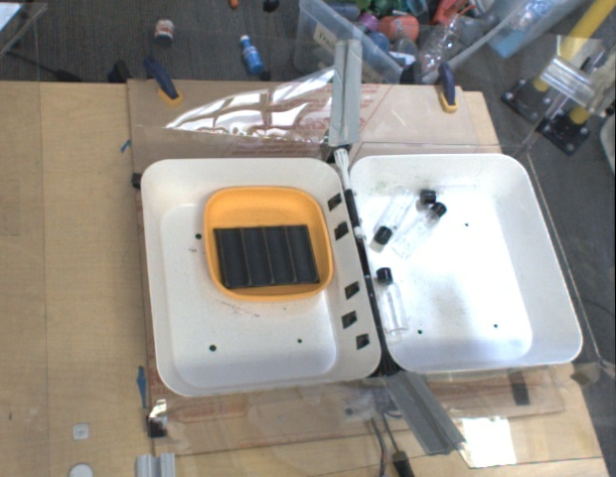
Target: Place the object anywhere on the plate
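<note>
Any labels on the things here are too small to read. How far the jaws are open, and whether they have hold of anything, I cannot tell.

Two white bins sit side by side on the wooden worktop [60,266]. The left bin [248,361] carries one orange plate [221,212], a rounded square with a raised rim, lying a little toward the far side of the bin. One black block [266,256], rectangular and ridged with grooves running front to back, lies flat on the plate. It fills most of the plate's floor and keeps inside the rim.

The right bin [487,266] holds small clear bottles with black caps. I count four caps: two close together near the far side [432,203], one just left of them [382,235], and one nearer the front beside the divider [384,275]. The clear bodies are faint against the white, so where each one ends is hard to tell.

The divider [348,266] where the bins meet bears five small black tabs in a row.

Beyond the worktop, on the floor, stands one clear tub [407,18] heaped with coloured toys, and one small blue bottle [250,56] lies to its left.
</note>
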Available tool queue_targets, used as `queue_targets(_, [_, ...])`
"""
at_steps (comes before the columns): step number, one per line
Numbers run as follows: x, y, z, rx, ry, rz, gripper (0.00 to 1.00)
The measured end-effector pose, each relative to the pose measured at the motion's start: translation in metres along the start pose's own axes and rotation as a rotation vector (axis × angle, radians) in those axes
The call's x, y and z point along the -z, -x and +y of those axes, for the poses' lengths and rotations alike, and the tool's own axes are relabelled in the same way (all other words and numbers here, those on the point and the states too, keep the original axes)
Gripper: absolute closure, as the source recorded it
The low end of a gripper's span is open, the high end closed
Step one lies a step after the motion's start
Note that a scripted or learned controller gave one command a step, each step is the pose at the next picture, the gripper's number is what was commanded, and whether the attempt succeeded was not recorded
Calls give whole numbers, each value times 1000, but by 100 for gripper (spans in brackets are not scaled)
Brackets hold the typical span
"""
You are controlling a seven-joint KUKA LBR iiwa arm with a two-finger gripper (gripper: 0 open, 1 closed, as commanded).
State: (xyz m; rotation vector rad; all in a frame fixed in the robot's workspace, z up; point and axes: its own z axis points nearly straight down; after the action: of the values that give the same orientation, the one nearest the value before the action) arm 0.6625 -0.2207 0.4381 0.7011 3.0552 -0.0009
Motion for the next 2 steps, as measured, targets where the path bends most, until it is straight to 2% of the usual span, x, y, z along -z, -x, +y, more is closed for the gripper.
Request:
queue_targets(1, [0,-6,-4,343,1,0,100])
queue_targets(2, [0,2,0,674,1,-5,100])
